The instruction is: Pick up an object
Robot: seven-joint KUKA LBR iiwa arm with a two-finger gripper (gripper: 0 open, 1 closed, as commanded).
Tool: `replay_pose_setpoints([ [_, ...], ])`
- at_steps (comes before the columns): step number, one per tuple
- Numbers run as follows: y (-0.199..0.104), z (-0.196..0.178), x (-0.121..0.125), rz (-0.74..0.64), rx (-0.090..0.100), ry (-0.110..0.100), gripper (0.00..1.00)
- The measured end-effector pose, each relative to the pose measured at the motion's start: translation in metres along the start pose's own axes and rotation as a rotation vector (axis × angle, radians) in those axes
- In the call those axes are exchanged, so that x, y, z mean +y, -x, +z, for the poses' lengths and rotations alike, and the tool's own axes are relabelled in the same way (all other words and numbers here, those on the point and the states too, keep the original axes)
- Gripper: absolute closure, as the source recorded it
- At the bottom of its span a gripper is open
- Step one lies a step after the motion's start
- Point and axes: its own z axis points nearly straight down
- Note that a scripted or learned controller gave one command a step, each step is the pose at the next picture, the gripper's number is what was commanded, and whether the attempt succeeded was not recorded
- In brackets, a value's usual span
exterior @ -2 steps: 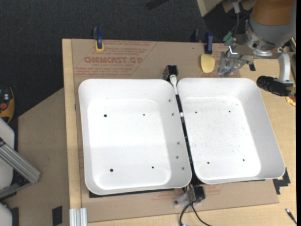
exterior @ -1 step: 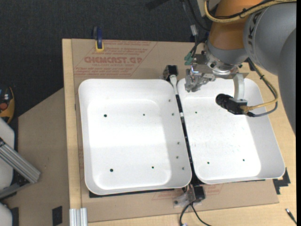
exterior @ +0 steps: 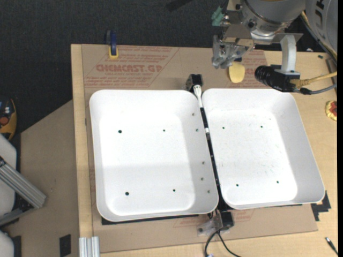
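The gripper (exterior: 229, 62) hangs over the far side of the bench, beyond the far rim of the right bin (exterior: 257, 159) and close to that bin's left corner. From this angle it cannot be told how far open it is. A small pale yellow lump (exterior: 236, 72) sits just below the gripper in the view, over the brown board (exterior: 139, 63) and outside both bins. It is very near the gripper's tip, but it cannot be told whether the two touch or whether the gripper has hold of it.

The arm (exterior: 270, 7) comes in from the top right, with its grey wrist right above the gripper.

The right bin and the left bin (exterior: 144, 159) lie side by side on the board, their inner rims touching along a dark seam. A black clip (exterior: 194, 82) sits on the seam at the far end and another clip (exterior: 222, 219) at the near end. Each bin floor bears a few small dark dots.

The board carries red lettering along its far edge. A blue and yellow clamp (exterior: 112, 43) grips that edge, well apart to the left. A metal rail (exterior: 21, 185) lies off the board at the lower left.
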Motion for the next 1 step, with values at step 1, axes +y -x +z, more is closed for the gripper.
replay_pose_setpoints([
  [1,-0.0595,0.1375,0.0226,0.003,-0.004,-0.034,1.0],
])
